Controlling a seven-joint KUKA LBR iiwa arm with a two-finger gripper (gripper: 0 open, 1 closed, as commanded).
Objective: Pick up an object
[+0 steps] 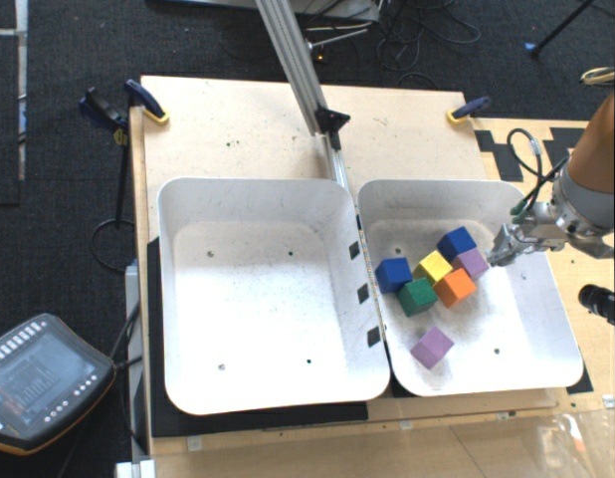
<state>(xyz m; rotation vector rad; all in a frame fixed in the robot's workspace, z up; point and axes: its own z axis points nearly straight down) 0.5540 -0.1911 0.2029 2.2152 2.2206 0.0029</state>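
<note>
Seven cubes in your right bin: two blue, two purple, one yellow, green, orange.
Gripper beside the cluster's right edge; grip state unreadable.

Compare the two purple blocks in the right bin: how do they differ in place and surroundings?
The lone purple block lies apart from the others, nearer the bin's front edge; the clustered purple block sits pressed among the cluster, beside the orange block, close to the tool. The lone one looks a little larger in view. Both are purple cubes in the right bin.
</note>
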